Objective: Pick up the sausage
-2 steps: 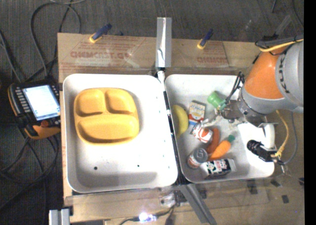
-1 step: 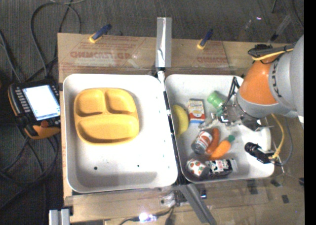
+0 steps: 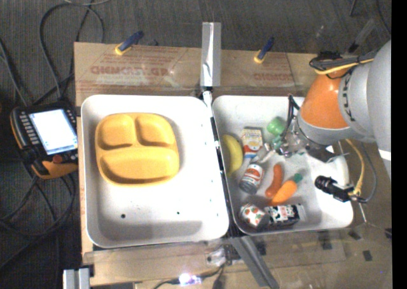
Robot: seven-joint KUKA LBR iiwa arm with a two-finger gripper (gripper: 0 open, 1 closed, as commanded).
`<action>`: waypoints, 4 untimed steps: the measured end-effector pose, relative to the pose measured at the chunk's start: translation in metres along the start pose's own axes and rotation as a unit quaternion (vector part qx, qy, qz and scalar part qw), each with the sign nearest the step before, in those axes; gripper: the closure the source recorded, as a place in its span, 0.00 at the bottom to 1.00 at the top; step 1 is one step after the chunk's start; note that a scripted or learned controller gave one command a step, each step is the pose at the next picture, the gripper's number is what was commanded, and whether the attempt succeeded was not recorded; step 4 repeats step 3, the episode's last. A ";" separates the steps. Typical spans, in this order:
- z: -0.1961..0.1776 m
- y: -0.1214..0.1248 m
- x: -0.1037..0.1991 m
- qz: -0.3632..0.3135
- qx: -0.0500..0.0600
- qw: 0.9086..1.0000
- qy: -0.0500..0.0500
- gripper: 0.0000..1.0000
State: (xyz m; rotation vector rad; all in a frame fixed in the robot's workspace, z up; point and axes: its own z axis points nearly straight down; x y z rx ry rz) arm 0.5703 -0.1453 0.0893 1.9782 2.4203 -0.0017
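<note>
In the left bin (image 3: 89,218) I see a yellow divided plate (image 3: 137,148) lying toward the back. In the right bin (image 3: 337,218) I count a banana (image 3: 233,152) by the left wall, a small carton (image 3: 252,140), a little bottle (image 3: 252,176), a carrot (image 3: 285,190), a green item (image 3: 276,126) and two printed packets (image 3: 268,215) at the front. A handheld pendant (image 3: 46,135) with a lit screen sits off the left side.

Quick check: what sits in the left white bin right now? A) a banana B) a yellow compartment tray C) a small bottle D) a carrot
B: the yellow plastic compartment tray lies in the left shallow white bin, while the yellow banana, orange carrot and small bottle all lie in the right shallow white bin.
</note>
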 end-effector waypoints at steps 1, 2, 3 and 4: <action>-0.001 -0.042 0.006 -0.014 -0.003 1.000 0.002 0.00; -0.009 -0.040 0.006 -0.015 -0.003 1.000 0.003 1.00; -0.093 0.004 0.060 -0.076 0.005 0.997 0.007 1.00; -0.093 0.004 0.060 -0.076 0.005 0.997 0.007 1.00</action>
